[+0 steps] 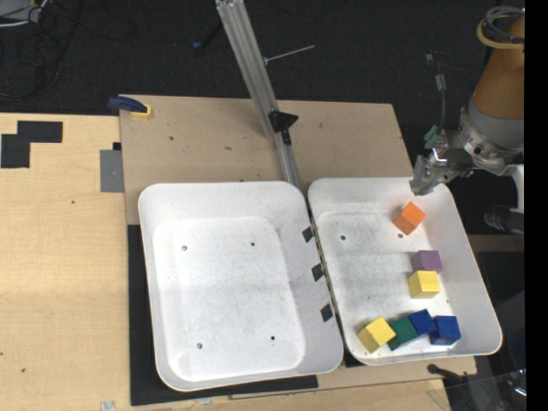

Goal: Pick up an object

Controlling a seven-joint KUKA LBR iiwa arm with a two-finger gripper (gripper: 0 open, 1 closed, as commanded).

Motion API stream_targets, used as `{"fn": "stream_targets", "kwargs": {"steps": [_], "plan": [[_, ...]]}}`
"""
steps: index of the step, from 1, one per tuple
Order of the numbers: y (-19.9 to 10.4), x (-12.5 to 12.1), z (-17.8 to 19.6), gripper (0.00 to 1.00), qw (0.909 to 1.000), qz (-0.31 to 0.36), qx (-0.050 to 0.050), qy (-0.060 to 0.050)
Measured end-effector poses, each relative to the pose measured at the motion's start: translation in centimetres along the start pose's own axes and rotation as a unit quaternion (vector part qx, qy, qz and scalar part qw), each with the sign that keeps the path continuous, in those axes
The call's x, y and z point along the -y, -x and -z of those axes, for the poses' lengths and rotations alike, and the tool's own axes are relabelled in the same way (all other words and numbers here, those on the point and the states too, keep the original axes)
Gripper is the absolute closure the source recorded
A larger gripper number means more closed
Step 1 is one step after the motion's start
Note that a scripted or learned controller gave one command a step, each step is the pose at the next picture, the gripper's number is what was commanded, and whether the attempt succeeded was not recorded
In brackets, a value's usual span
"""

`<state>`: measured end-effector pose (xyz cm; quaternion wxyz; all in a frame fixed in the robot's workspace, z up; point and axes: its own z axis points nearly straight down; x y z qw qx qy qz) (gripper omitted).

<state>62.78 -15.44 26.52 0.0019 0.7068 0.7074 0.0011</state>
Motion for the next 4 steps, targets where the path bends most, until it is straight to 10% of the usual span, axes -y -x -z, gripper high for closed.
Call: {"fn": "stream_targets", "kwargs": {"steps": [4], "plan": [[-21.2, 6.7, -3.4, 1.00, 1.0000, 0.001, -0.002, -0.005]]}}
